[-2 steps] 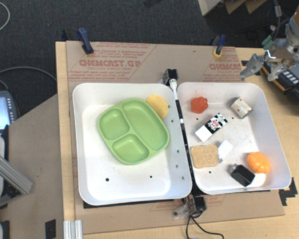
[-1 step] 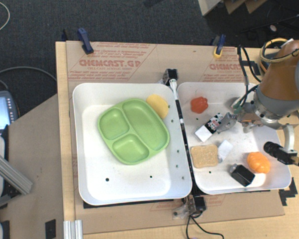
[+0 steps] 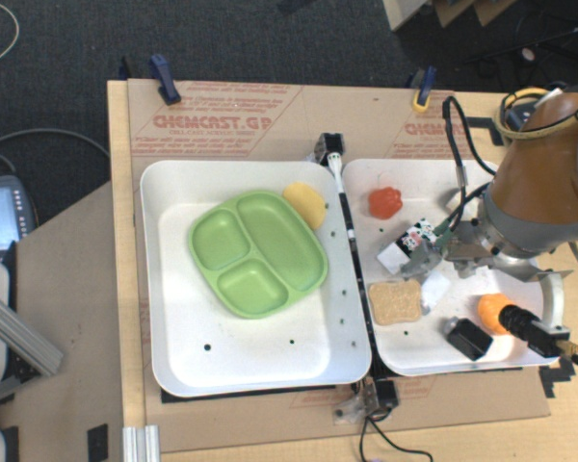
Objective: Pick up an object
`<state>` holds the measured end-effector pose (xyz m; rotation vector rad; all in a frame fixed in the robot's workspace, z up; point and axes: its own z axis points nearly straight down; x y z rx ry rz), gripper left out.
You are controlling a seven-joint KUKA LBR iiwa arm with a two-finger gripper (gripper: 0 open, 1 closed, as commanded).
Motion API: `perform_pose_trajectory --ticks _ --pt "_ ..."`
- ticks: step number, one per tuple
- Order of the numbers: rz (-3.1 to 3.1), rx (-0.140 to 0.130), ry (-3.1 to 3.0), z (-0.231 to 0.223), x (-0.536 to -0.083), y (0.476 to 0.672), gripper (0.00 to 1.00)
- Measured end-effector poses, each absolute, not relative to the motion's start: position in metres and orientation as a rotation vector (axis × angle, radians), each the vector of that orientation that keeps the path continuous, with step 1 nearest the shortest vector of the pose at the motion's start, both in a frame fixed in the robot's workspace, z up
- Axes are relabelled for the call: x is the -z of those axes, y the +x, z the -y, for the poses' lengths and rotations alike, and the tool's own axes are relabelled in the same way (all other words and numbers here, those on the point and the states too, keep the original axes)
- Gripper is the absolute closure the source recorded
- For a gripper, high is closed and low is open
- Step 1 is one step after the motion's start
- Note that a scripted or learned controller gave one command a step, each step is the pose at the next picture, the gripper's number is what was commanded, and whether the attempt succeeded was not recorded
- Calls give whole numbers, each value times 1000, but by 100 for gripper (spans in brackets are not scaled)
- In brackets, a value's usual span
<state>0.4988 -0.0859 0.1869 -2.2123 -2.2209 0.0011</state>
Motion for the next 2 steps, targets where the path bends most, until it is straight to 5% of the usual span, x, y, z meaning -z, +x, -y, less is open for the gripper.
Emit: perform_pose_trajectory --ticks 1,2 --pt "2228 11 -2225 114 -98 494 0" --pt "2224 3 -2226 160 -90 531 0"
